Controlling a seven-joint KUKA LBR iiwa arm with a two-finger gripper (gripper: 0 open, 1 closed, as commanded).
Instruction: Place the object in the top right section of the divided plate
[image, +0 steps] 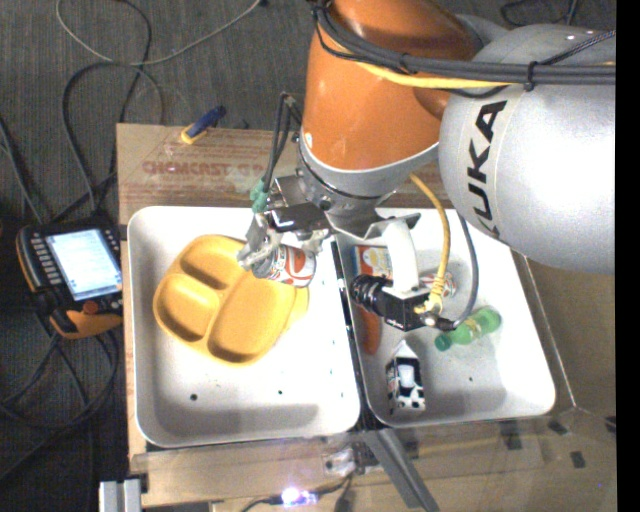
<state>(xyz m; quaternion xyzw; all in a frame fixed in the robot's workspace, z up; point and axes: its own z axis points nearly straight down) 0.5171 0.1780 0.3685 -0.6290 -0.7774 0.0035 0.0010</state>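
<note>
A yellow divided plate with three sections lies in the left bin. A small red and white can sits at the plate's upper right edge, right by the wall between the bins. My gripper hangs directly beside the can on its left, over the plate's top right part. The can's left end is hidden behind the gripper. The orange and grey arm covers the bins' far side.
The right bin holds a green bottle, a black and white carton and an orange and white box. A black unit with a yellow cable hangs off the arm there. A handheld controller lies left of the bench.
</note>
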